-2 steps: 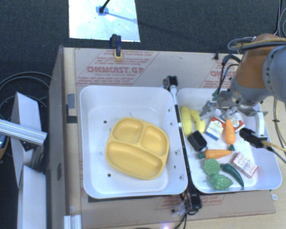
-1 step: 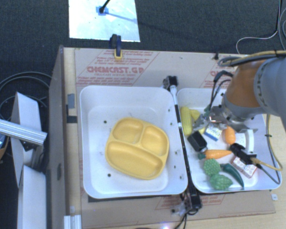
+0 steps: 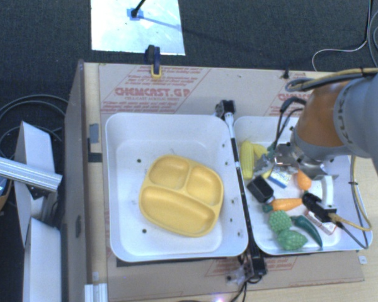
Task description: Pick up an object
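Left bin (image 3: 123, 168) roomy around yellow tray (image 3: 181, 195), right bin (image 3: 346, 244) crowded

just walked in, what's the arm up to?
The KUKA arm reaches in from the right, its hand low over the right bin, among toy food: a corn cob, a carrot, a green pepper. Nothing is visibly held. The left bin holds a yellow divided plate.
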You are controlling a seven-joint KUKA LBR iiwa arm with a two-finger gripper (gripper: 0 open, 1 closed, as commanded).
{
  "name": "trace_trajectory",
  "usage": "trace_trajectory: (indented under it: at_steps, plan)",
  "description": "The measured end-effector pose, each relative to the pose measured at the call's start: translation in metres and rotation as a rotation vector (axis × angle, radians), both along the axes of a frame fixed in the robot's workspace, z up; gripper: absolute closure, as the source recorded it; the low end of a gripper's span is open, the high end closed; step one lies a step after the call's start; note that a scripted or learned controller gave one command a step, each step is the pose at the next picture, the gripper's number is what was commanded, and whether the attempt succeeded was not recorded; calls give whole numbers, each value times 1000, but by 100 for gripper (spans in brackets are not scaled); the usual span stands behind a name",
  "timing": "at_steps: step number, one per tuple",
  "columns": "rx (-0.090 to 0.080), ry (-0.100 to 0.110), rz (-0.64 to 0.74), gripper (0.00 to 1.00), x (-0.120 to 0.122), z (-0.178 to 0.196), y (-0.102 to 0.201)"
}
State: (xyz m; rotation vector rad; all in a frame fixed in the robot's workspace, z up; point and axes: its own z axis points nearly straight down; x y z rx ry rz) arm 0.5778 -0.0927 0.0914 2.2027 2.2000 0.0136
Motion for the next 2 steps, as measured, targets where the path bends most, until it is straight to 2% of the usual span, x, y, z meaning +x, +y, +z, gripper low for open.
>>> trace_trajectory:
  at_steps: [1, 2]
  plan:
    - [7, 6, 2, 0, -24, -1, -9]
    - [11, 17, 9, 0, 56, -6, 3]
